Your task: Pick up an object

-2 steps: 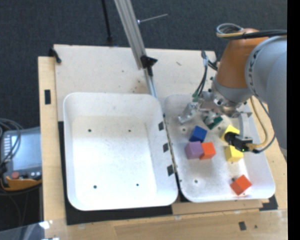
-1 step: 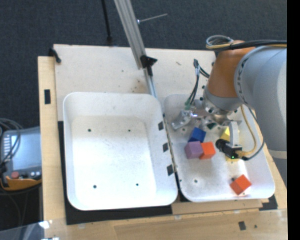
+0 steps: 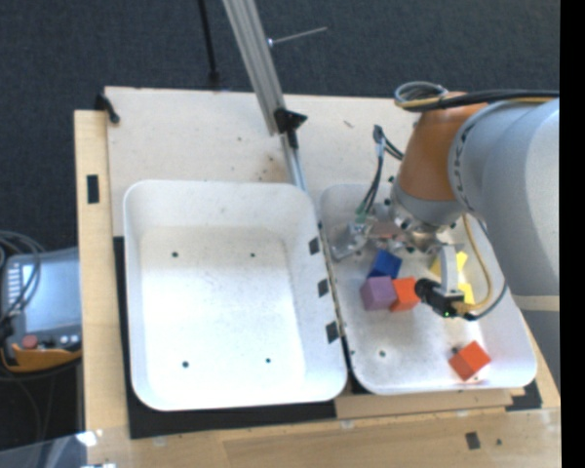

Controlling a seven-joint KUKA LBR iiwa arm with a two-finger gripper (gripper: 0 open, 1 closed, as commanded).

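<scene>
My gripper [image 3: 388, 245] hangs low over the upper part of the right bin [image 3: 419, 373], below the arm's orange band. A blue block [image 3: 386, 264] lies right under it, partly hidden by the wrist, and I cannot tell if the two touch. Just in front of the blue block, a purple block [image 3: 377, 292] and an orange block [image 3: 405, 294] sit side by side. A yellow piece [image 3: 455, 273] lies to their right, with a black cable end across it. An orange-red block [image 3: 470, 359] rests alone near the bin's front right corner.
The left bin [image 3: 224, 300] stands next to the right one, their walls meeting at the middle. A slanted aluminium post [image 3: 258, 57] rises behind the bins. Cables loop around the wrist. A grey box with wires [image 3: 34, 300] sits off the bench at left.
</scene>
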